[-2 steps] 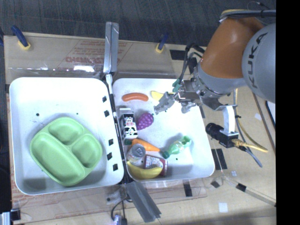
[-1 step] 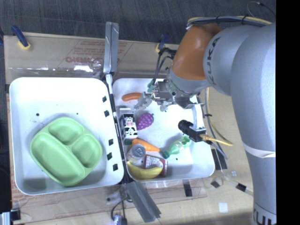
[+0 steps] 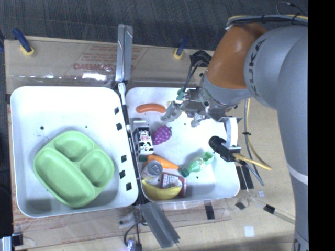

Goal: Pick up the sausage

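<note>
Well, near end of right bin: can, banana, carrot. Mid: grapes. Farther back, sausage lying free (nothing gripped), gripper just beside, fingers apart. Green plate in left bin.

Even overhead light, soft shadows, slightly grainy picture.

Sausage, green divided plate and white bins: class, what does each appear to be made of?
Sausage: probably toy plastic, with a smooth, uniform orange-red skin and a faint sheen.
Green divided plate: likely moulded plastic, matte pale green with soft rounded compartments.
White bins: seemingly plastic, with smooth, slightly glossy walls.
</note>
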Robot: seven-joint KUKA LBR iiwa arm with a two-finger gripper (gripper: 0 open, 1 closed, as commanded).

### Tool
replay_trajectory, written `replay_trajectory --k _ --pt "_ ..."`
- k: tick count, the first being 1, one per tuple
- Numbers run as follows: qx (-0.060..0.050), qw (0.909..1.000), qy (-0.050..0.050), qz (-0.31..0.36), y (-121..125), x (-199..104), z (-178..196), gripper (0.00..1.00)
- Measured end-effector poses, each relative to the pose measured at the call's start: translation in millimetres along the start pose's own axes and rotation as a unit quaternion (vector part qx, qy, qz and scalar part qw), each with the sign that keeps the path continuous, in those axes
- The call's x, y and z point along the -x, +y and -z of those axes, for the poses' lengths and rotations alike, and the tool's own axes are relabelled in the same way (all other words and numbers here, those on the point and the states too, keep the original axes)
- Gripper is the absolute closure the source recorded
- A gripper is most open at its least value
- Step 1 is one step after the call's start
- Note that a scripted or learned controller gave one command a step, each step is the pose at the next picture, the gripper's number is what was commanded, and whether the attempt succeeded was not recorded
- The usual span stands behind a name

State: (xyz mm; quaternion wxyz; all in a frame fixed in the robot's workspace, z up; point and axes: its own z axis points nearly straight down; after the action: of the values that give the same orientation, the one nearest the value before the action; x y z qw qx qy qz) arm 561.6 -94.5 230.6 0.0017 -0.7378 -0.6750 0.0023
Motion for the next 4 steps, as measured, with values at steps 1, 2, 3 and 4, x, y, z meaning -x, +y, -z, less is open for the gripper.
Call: replay_trajectory --k 1,2,3,4 --pt "-0.001 0.9995 0.0 -0.033 58 12 -22 0.0" --pt "-0.001 1.0 0.001 0.004 96 15 -137 0.0" --pt "-0.003 1.0 0.001 0.007 96 14 -128 1.0" --pt "-0.004 1.0 0.001 0.008 96 14 -128 0.0"
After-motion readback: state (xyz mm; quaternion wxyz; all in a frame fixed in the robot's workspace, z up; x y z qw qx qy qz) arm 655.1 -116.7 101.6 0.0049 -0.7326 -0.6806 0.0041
